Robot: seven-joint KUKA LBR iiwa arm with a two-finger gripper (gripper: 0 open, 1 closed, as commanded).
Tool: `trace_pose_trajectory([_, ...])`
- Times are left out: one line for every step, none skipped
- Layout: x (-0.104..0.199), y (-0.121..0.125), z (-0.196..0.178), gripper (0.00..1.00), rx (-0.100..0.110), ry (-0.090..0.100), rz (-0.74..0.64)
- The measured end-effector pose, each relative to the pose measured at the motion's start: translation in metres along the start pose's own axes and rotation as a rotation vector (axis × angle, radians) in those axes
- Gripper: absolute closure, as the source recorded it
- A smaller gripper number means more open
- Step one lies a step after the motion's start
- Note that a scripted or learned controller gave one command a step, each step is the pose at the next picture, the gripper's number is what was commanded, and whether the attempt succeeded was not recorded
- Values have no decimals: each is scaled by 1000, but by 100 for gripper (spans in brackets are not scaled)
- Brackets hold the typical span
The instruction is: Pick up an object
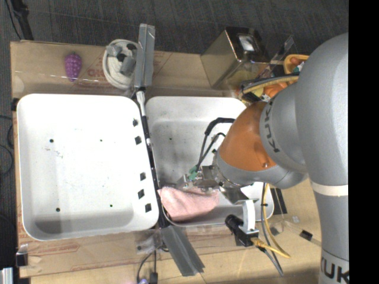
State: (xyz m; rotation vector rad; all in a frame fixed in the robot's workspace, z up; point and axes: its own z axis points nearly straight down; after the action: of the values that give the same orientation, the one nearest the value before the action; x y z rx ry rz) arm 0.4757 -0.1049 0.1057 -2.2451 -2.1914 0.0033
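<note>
Cloth is the one loose thing in the bins: a single pink cloth [186, 202], soft and rumpled, pale rose with a lighter fold along its top edge, lying in the near left corner of the right bin [177, 114], its left end against the divider between the bins. Directly above its upper edge sits the gripper [200, 178], a small dark metal cluster with a speck of green on it, at or just over the cloth; whether it is parted or clenched cannot be told, since the wrist covers it. One arm [302, 129] comes in from the right, grey with an orange band [249, 144] above the wrist, and black cables loop along it. Two white bins stand side by side; the left bin [35, 158] has a few dark specks on its floor. Beyond the bins, on the brown bench [41, 55], lie one small purple object [73, 65], one coil of white cord [118, 63] and one brown box [234, 58].
</note>
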Motion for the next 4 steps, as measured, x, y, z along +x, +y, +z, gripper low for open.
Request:
trace_pose_trajectory([8,0,-46,0,-2,0,235])
trace_pose_trajectory([14,1,13,0,-4,1,92])
trace_pose_trajectory([-8,65,12,0,-5,-1,-7])
trace_pose_trajectory([10,71,13,0,-3,-1,-153])
